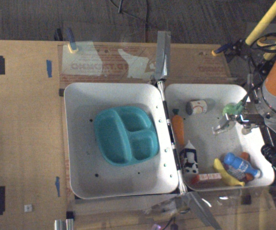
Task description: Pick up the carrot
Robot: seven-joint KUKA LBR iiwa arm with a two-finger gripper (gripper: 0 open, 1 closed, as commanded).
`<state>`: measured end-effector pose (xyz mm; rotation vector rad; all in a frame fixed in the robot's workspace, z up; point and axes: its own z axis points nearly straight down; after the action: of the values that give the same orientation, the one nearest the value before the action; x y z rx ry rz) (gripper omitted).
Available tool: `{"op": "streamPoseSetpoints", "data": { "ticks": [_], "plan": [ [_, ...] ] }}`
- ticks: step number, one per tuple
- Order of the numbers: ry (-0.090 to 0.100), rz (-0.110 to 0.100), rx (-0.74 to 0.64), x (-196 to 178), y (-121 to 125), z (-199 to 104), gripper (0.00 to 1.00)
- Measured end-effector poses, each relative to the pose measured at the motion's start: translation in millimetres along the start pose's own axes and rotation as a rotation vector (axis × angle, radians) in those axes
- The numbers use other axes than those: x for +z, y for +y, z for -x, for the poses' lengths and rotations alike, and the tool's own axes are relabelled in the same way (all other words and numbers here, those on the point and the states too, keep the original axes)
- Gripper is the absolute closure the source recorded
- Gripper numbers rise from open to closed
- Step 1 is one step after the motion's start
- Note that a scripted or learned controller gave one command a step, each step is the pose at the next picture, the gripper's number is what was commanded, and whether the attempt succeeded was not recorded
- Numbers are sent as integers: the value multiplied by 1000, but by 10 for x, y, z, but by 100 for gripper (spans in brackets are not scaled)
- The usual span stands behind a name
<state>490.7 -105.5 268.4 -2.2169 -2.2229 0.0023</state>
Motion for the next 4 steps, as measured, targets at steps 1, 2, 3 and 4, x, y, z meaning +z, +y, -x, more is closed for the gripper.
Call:
{"op": "streamPoseSetpoints", "data": {
  "ticks": [1,2,3,4],
  "plan": [
    [0,1,80,1389,-57,-49,0],
    [1,0,117,1748,276,113,0],
    [-6,14,43,1800,192,-78,0],
    [-8,16,48,1708,199,-53,100]
  ]
}}
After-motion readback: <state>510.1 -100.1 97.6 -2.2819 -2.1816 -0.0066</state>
